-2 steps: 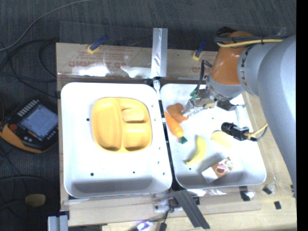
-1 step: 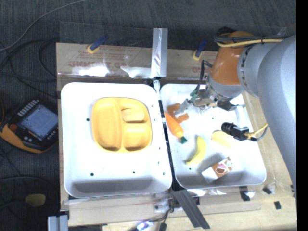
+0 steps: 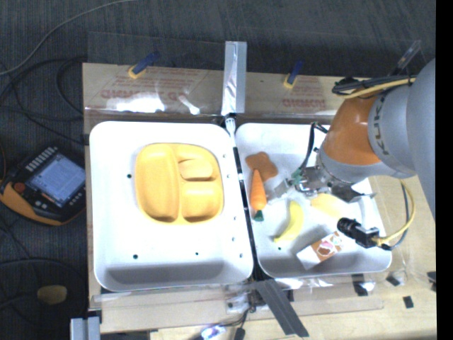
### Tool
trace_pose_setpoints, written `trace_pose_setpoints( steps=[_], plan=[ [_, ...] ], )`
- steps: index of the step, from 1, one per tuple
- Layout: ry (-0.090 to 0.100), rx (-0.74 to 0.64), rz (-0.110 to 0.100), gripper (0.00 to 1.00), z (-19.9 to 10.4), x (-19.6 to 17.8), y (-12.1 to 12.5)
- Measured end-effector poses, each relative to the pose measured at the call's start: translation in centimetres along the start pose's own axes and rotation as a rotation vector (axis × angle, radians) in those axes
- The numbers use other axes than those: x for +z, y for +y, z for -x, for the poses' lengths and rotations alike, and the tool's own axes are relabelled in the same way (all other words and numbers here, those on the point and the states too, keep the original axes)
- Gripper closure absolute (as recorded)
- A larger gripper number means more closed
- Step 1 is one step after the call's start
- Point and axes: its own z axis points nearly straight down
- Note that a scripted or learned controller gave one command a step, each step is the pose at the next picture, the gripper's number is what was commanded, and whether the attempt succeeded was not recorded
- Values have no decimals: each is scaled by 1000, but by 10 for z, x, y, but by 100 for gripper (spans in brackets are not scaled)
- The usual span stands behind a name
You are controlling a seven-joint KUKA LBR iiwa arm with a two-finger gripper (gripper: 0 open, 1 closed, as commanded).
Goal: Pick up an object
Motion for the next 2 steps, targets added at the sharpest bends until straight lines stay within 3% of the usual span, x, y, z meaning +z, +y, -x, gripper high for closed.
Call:
trace_pose_setpoints(
  steps=[1, 2],
  plan=[
    [-1, -99, 2, 0, 15, -1, -67],
    [-1, -99, 5, 100, 14, -11, -65]
  ],
)
